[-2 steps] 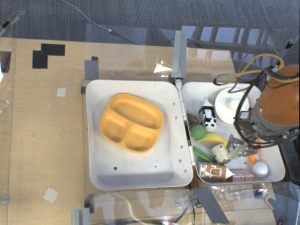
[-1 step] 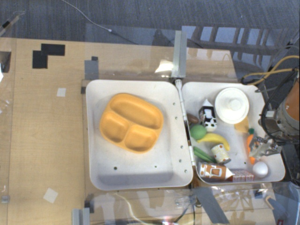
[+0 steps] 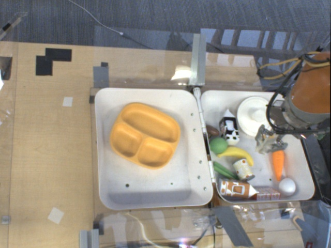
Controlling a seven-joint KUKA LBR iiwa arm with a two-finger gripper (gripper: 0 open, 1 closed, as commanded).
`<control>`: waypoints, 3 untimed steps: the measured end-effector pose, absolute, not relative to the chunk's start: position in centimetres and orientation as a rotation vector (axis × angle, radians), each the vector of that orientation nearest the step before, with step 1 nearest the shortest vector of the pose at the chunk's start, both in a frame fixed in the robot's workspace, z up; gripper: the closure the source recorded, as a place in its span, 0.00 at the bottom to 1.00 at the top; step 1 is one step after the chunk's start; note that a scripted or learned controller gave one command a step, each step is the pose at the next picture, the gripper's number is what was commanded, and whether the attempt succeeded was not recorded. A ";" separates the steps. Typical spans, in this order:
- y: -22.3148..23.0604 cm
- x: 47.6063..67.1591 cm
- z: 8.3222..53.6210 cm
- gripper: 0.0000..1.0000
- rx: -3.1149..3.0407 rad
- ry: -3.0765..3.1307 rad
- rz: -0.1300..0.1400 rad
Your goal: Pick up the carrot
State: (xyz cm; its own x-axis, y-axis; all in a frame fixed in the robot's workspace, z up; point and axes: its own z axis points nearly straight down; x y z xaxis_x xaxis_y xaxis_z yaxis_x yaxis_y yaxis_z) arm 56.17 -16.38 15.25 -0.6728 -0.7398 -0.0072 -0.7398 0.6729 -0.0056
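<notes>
Single fixed camera above bench (image 3: 46,154), angled down, both bins (image 3: 103,154) framed mid-distance.

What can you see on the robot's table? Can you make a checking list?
Surface: bench with two white bins.
Job's things: carrot lies in right bin.
Clutter: yellow tray in left bin; banana, egg, white plate, carton in right bin.
Grippers: gripper just above the carrot's top end.
Cables: cable on floor.
Surroundings: grey carpet.
</notes>
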 end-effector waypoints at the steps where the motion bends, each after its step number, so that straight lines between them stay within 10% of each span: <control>1: -19.4 55.7 11.2 1.00 -1.736 2.613 -0.002; 2: -20.6 50.0 11.6 1.00 -1.971 2.442 -0.003; 3: -20.3 58.7 12.6 1.00 -1.761 2.592 -0.007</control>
State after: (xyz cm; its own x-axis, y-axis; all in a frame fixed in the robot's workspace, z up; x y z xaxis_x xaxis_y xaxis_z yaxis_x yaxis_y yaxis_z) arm 58.69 -20.34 12.55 -0.3684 -0.9297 -0.0043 -0.9296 0.3684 -0.0083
